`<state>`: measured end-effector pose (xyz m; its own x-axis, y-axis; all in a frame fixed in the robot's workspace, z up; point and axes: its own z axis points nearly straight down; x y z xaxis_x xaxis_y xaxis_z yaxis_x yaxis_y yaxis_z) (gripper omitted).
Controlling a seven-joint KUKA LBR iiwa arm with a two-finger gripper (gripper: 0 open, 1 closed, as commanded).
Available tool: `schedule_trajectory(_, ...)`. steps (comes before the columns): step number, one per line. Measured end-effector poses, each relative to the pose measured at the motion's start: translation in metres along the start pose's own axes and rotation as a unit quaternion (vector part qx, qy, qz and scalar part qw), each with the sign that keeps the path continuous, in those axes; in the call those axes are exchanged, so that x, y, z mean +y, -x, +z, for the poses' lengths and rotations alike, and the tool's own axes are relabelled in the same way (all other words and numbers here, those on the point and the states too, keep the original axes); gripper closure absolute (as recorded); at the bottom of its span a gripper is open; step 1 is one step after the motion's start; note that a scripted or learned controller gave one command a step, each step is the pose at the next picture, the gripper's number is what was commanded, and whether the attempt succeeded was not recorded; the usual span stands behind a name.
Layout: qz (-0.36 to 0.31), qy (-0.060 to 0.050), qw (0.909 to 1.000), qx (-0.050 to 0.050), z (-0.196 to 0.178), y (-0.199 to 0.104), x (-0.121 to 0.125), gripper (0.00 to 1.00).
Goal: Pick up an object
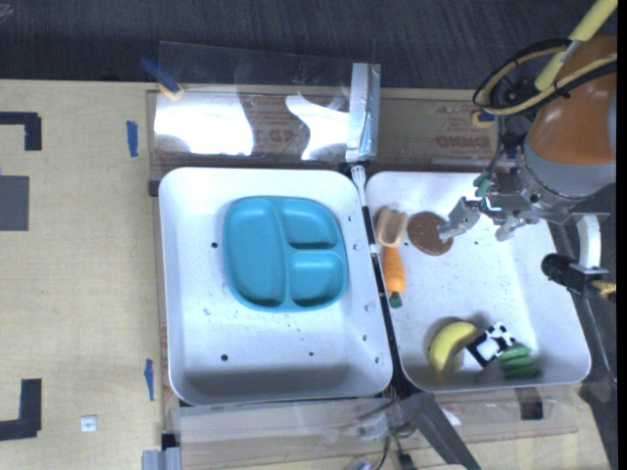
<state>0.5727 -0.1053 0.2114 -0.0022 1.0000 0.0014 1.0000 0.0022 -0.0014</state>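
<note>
My gripper point(485, 225) hangs over the upper part of the right bin point(549, 292), open with nothing between its fingers. Its left finger point(458, 223) is right beside a brown round disc point(427, 233). Left of the disc lies a tan bread slice point(390, 226), and below that an orange carrot point(394, 273) along the bin's left wall. Near the front of the bin sit a yellow banana point(448, 345), a black-and-white block point(493, 345) and a green piece point(518, 363).
The left bin point(196, 351) holds a blue divided plate point(286, 253). A ridge point(377, 292) separates the two bins. A clear panel point(265, 116) and a metal bracket point(361, 111) stand behind the bins.
</note>
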Motion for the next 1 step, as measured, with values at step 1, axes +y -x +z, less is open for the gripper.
schedule_trajectory(1, -0.009, -0.003, 1.0000, 0.000, 0.1066, -0.0016, 0.0516, 0.00)
